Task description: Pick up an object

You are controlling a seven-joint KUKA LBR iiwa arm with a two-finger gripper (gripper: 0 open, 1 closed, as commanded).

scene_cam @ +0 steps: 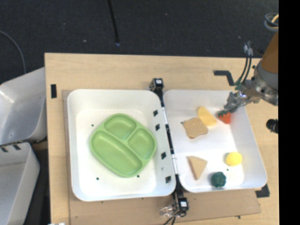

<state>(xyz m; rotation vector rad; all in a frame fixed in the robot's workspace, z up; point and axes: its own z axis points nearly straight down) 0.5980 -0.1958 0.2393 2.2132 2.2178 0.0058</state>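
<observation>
Beside gripper: yellow piece, bread slice. Beneath its tips: red object, touching; finger state indiscernible.

Tabletop carries two white bins. Left bin contains a green divided plate. Right bin contains a yellow piece touching a tan bread slice, a tan wedge, a yellow ball and a dark green ball. The pincer sits directly over a small red object near the far right wall.
</observation>
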